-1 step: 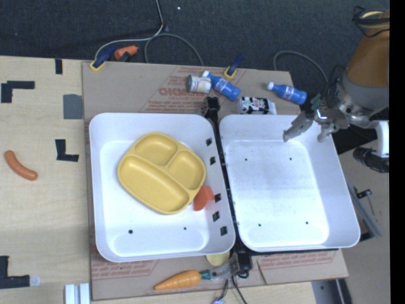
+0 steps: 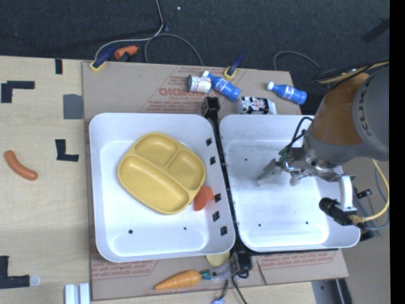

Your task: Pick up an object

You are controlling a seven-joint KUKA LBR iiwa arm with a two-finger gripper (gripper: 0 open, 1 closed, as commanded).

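The gripper (image 2: 281,173) hangs over the right bin (image 2: 253,230), fingers spread with nothing between them. A yellow divided plate (image 2: 161,171) and an orange piece (image 2: 202,199) lie in the left bin (image 2: 111,233).

My gripper (image 2: 283,173) shows splayed fingers whose tips blur against the right bin (image 2: 272,233); behind it, my arm (image 2: 354,119) is cropped.
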